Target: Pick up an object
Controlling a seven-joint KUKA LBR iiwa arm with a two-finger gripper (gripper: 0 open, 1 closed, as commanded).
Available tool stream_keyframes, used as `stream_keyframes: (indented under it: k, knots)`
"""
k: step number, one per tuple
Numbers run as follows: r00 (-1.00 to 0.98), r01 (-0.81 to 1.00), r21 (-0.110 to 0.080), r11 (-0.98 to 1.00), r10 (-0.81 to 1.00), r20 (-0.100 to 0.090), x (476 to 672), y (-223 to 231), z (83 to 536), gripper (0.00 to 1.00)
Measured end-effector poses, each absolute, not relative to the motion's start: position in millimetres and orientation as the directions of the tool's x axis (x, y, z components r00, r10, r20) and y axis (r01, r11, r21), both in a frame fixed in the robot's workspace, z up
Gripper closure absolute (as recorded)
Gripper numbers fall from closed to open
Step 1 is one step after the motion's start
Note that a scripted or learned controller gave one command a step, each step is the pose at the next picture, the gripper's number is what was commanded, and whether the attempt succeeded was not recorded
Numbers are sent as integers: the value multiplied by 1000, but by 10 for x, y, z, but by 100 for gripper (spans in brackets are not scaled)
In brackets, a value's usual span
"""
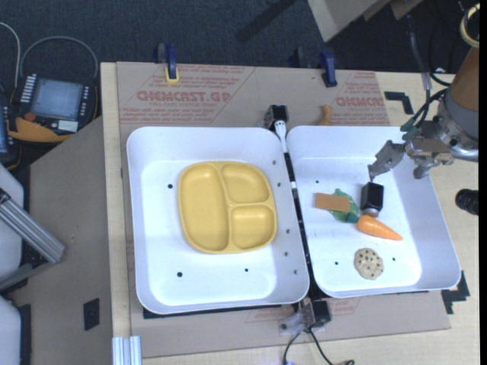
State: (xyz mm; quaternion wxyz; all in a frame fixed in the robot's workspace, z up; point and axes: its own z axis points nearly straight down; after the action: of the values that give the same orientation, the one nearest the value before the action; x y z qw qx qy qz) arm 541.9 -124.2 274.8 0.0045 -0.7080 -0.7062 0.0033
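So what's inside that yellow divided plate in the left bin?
Nothing shows in the yellow plate: all three compartments look bare. It lies in the left bin, and the bin floor beneath the plate is covered, so that part cannot be seen.

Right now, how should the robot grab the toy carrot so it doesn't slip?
Probably around the thick orange middle of the carrot, coming straight down from above. It lies flat, slanting across the right bin, so the gripper would best close across its narrow width, away from the green top touching the brown block.
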Motion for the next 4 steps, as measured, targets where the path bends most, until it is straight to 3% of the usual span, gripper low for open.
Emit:
stream_keyframes:
  k: [1, 2, 4]
  knots:
    - [0, 1000, 0, 0, 1000, 0, 5438, -1240, 2802, 0]
    - [1, 1000, -7, -1, 1000, 2, 5367, -1319, 2272, 0]
    - [0, 1000, -6, 0, 1000, 2, 5504, -1221, 1300, 0]
